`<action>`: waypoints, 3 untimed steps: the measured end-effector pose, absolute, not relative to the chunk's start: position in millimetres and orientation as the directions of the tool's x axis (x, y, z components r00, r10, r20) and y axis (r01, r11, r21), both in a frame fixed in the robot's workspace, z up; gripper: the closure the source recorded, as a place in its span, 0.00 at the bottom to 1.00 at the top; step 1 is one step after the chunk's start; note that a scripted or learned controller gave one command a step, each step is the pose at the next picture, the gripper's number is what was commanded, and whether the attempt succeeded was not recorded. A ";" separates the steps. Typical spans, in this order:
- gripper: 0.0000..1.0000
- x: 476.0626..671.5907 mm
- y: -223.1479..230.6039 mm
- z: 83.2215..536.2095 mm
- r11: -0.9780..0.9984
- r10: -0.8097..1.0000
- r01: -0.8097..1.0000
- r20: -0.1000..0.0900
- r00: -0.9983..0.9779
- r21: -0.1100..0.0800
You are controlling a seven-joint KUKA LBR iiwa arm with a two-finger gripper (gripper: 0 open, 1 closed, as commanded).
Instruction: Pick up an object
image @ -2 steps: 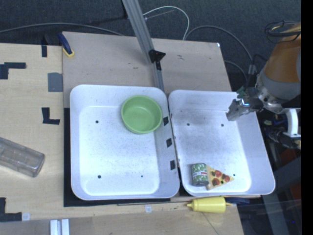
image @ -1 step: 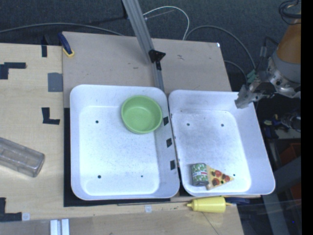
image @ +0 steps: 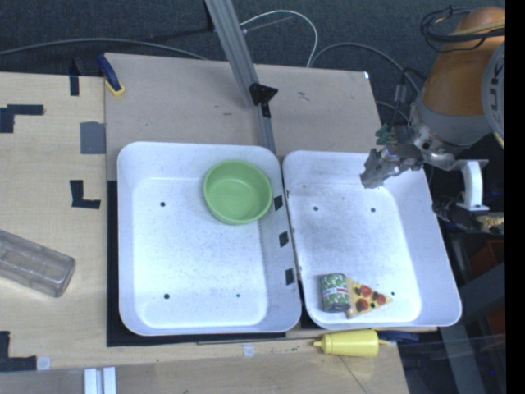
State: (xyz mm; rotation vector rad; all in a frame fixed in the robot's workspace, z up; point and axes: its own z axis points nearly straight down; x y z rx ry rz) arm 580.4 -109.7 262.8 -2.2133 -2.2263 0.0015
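So your candidates for the pick are pretty spread out: there's a small green can [image: 334, 291] lying right up against a pizza-slice toy [image: 367, 297] near the front edge of the right bin [image: 426, 245], and a green bowl [image: 238, 191] sitting in the back part of the left bin [image: 148, 245]. The end effector [image: 376, 173] is hovering over the back right corner of the right bin, well apart from all of them, and nothing's in it. Honestly, it's too small and dark from this angle to say how its tips are set, so I cannot tell if it's wide or narrow. To me this looks like the approach step, grasp not yet started. If you go for the can or the pizza, you'll need to travel toward the bin's front and drop down, and since those two are touching, you'd want to come in clean on one or you'll just shove both around. There's also a yellow bottle [image: 349, 343] lying on the bench just outside that front rim.
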 end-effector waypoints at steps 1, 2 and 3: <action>1.00 567.8 -51.9 254.5 0.007 1.000 1.000 0.001 -0.007 -0.002; 1.00 569.7 -1.8 236.0 0.006 1.000 1.000 0.001 -0.006 -0.004; 1.00 560.5 51.0 224.1 0.007 1.000 1.000 0.001 -0.007 -0.004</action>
